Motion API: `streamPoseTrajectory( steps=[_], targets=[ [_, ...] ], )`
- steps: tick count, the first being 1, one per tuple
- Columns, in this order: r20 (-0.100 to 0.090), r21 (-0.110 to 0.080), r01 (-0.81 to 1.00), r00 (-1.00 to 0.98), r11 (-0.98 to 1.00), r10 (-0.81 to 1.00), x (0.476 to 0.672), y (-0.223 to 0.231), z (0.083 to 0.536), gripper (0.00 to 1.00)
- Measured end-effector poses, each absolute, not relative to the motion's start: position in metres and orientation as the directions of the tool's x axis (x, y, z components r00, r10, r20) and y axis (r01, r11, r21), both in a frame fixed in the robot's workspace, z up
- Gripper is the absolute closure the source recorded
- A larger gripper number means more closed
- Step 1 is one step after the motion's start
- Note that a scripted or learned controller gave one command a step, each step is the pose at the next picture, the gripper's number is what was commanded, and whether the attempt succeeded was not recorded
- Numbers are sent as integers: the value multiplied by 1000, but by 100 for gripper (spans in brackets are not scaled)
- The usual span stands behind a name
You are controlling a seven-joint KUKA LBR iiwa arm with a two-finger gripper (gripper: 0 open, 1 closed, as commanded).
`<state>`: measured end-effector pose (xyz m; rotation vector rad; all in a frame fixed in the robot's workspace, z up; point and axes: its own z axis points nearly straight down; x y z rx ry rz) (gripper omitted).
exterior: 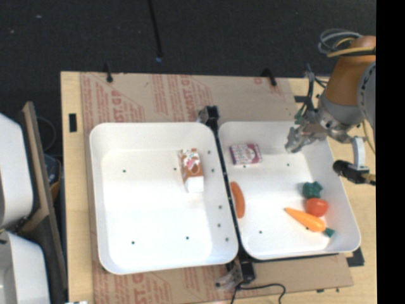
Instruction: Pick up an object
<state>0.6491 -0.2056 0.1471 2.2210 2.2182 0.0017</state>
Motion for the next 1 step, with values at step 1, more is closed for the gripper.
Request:
streamPoseTrajectory(
  steps=[1],
  targets=[
    [-2, 6, 1000, 1, 0, 1000, 653, -210, 210, 100]
  ],
)
